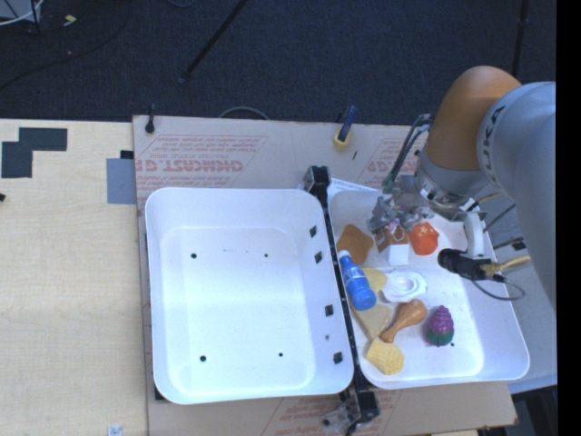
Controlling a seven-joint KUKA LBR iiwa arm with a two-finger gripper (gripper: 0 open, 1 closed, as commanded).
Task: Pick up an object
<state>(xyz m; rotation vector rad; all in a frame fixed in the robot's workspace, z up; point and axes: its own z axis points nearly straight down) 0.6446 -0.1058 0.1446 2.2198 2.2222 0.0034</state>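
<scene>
Bench (64,316): a pale wood surface is seen at left, with a cardboard sheet (227,157) laid under 2 white bins.
Floor (272,44): dark carpet crossed by cables is seen behind the bench.
Left bin (168,289): a bare white floor is shown.
Right bin (504,348): the objects are held here: a blue bottle (356,282), a brown block (355,243), a white cup (405,286), a drumstick (403,319), a yellow waffle piece (385,357), a purple grape bunch (440,324) and an orange-red fruit (423,238).
Arm (508,153): it is extended in from the right, wrist bent down over the right bin's far part.
Gripper (388,225): it is lowered just beside the fruit; the finger spacing cannot be told.
</scene>
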